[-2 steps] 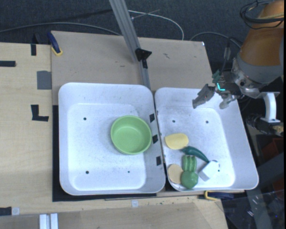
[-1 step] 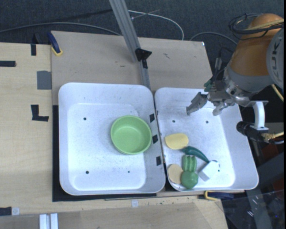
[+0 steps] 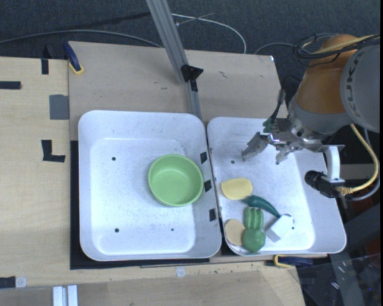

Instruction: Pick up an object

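the gripper (image 3: 266, 149) hangs spread and empty (nothing between its fingers); the yellow piece (image 3: 236, 188) lies just below-left of it, long axis running left-right.

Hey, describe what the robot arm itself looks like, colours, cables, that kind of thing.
The arm is grey with a broad orange band above the wrist. Its tool is a small metallic unit with two thin grey fingers. Yellow and black cables loop around the wrist, and a black cylindrical fitting sits on a white bracket beside it.
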Controlling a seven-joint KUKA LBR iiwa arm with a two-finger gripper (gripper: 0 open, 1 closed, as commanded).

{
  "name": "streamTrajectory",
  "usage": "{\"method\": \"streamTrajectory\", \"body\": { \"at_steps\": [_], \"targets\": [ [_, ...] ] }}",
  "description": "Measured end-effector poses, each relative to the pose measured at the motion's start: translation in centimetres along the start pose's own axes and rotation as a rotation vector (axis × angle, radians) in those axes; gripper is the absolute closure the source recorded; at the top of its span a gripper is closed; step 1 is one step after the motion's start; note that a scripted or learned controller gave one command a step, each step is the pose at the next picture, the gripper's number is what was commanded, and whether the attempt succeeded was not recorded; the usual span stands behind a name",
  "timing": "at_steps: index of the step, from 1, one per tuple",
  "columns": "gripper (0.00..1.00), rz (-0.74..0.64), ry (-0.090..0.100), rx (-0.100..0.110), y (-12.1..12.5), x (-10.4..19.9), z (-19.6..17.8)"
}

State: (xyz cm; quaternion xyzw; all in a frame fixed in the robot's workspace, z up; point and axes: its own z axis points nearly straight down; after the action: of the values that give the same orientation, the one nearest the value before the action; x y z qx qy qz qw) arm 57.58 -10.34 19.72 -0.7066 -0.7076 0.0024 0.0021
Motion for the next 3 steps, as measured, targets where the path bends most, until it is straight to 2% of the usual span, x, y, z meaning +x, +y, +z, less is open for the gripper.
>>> {"method": "streamTrajectory", "body": {
  "at_steps": [1, 2, 3],
  "targets": [
    [0.0, 0.0, 0.001, 0.001, 0.3, 0.8, 4.9],
    [1.0, -0.001, 0.001, -0.003, 0.4, 0.9, 3.6],
    [1.0, 0.0, -0.001, -0.01, 1.2, 0.1, -1.5]
  ]
}}
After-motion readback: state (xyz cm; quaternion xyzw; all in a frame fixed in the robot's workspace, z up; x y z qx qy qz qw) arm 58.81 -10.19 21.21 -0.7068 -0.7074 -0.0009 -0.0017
